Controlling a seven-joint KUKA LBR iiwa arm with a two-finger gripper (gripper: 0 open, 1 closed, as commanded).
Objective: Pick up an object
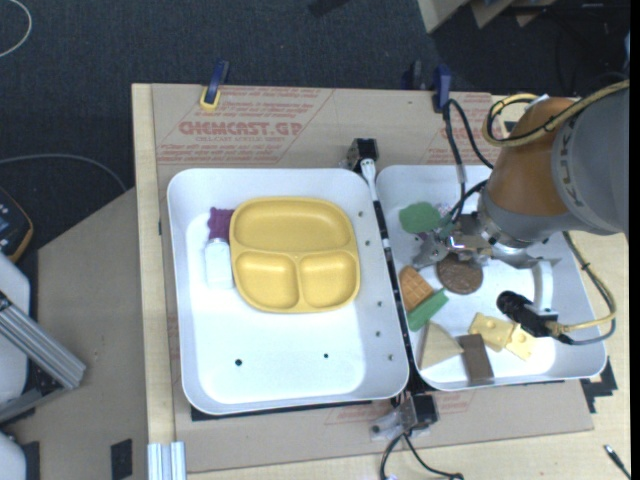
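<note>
Arm: you see the grey arm with its orange band reaching in from the right, over the right-hand shallow white bin.
Gripper: the two-finger gripper is low over the upper middle of that bin.
Grip: you cannot tell from this view whether it is open or closed, and nothing you can see is held in it.
Nearest things: a flat dark green piece lies just to the upper left of the gripper, and a round brown disc lies just below it, very close to the tip.
Other things in the right bin: look along the left wall for an orange waffle-patterned square, with a green wedge touching its lower edge. Lower down you have a pale beige triangular wedge, a brown rectangular block beside it, and a pale yellow holed cheese-like piece to the right.
Left bin: the left-hand shallow white bin holds a yellow three-compartment plastic plate in its upper half.
Beside the plate: a small purple item and a white item sit at the plate's left edge; you cannot make out their shapes well.
</note>
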